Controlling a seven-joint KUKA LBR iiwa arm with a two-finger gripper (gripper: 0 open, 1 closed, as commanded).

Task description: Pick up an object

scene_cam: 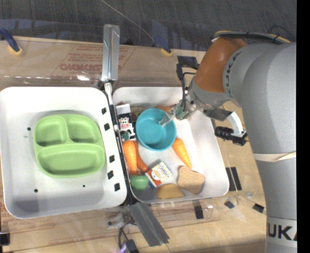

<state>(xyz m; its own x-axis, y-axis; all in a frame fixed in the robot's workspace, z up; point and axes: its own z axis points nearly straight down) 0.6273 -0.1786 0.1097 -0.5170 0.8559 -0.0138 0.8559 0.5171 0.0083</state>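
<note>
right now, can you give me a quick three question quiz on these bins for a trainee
1. True or false: the green plate lies in the left bin.
2. Which thing is the claw closest to? A) the blue bowl B) the bread slice C) the green plate
3. Fill in: the orange carrot next to the bowl lies in the ____ bin.

Key
1. True
2. A: the claw's tip reaches over the bowl's rim.
3. right
</note>
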